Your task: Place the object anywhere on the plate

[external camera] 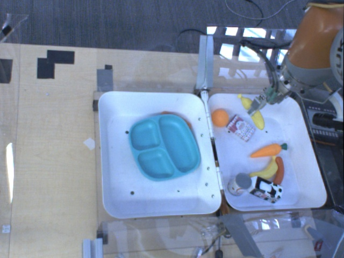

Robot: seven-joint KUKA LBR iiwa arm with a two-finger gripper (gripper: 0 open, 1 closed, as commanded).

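So my gripper (258, 107) is hanging over the far end of the right bin (309, 144), fingertips right down on the yellow banana (254, 113) there, and honestly I can't tell if my jaws are clamped on it or just loose around it. Using that banana as the anchor: the orange ball (219, 117) sits just to its left, the little red-and-white carton (240, 127) is right beside it on the near side, and the carrot (266, 150) is a bit nearer still. Well toward the near rim are a second banana (267, 170), a sausage (279, 169), a can (238, 184) and a black-and-white box (266, 190). The blue plate (164, 147) is off left in the other bin (115, 160).
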